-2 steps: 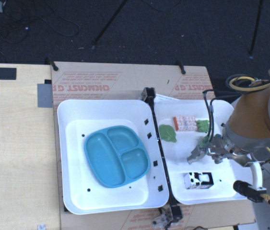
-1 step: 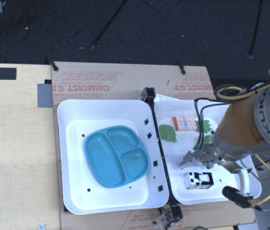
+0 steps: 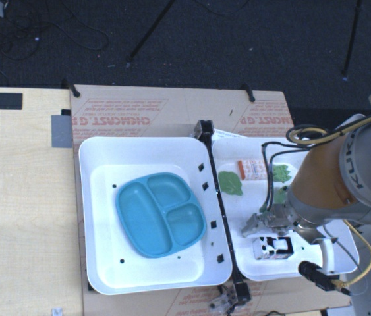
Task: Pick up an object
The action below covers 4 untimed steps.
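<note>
In the right bin [image 3: 238, 151], a green leaf-shaped piece [image 3: 230, 183] lies near the left wall. A red-and-white packet [image 3: 253, 170] sits just behind it, and a second green piece [image 3: 281, 173] lies to the packet's right, partly under the arm. My gripper [image 3: 267, 232] is low in the front half of this bin, below the orange wrist band. A small black-and-white thing [image 3: 272, 247] lies right at the gripper's tip. I cannot see whether it is between the fingers.
The left bin [image 3: 99, 196] holds a blue divided plate [image 3: 160, 212]. A black divider rail [image 3: 213, 203] runs between the two bins. Both bins rest on cardboard [image 3: 139, 114] over a pale wooden bench [image 3: 20, 209].
</note>
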Tool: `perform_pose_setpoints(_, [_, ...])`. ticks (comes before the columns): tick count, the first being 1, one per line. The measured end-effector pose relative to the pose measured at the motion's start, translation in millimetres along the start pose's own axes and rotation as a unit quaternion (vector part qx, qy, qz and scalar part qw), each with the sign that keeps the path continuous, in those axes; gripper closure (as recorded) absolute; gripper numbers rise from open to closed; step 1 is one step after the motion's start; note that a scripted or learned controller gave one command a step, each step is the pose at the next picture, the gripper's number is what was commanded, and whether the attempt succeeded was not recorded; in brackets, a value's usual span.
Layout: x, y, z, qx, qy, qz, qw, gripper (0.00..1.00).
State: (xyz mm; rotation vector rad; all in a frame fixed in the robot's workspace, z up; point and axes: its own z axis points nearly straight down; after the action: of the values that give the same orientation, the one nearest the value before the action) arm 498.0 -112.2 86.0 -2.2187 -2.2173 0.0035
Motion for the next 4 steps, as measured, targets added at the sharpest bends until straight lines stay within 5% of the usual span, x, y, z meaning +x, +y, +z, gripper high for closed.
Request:
perform_pose_setpoints(1, [-2.4,0.4,-11.8,-0.001,-0.001,0.004,1.0,1.0])
perform_pose_setpoints(4, [-4.8,-4.4,-138.6,-0.003,-0.001,-0.001,1.0,1.0])
